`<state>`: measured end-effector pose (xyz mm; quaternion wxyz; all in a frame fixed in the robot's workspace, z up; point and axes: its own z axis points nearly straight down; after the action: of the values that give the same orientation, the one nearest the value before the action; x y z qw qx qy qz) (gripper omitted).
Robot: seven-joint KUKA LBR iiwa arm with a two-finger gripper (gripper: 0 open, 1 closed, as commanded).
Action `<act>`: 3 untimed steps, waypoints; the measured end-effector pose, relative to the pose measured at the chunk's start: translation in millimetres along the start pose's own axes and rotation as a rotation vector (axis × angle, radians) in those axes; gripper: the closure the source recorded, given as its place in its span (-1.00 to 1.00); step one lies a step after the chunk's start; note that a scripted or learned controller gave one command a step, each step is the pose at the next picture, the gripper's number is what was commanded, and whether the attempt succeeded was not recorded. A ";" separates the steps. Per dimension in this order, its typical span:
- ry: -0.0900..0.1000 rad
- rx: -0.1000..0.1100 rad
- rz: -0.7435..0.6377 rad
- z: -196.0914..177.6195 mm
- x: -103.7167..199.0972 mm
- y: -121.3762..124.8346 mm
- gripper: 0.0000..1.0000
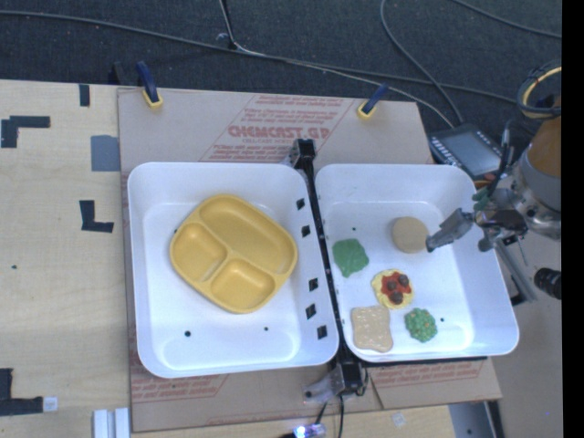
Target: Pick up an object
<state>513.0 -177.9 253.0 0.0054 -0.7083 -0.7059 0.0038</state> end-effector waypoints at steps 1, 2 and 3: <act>-0.003 -0.012 -0.004 -6.5 0.5 2.3 -1.00; -0.001 -0.006 -0.004 57.7 -1.6 1.8 -1.00; -0.001 -0.008 -0.005 111.1 8.5 6.4 -1.00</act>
<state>518.0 -169.2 141.9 0.0024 -0.7067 -0.7075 0.0014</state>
